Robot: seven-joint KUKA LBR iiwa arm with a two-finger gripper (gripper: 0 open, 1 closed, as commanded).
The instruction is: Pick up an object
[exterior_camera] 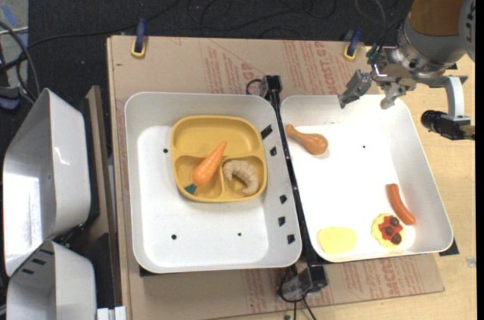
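My gripper (372, 93) hangs over the far edge of the right bin (355, 182), its two fingers spread apart and nothing between them. A chicken drumstick (307, 139) lies in that bin to the left and nearer the camera than the gripper. A sausage (400, 204), a small pizza slice (390, 230) and a yellow flat piece (336, 239) lie along the bin's near side. In the left bin (151, 235) a yellow divided plate (184, 135) holds a carrot (209, 164) and a shrimp (243, 175).
Two clamps (138, 47) (352, 46) grip the cardboard sheet at its far edge. White containers (41, 167) stand off the bench at the left. Cables run across the dark floor behind.
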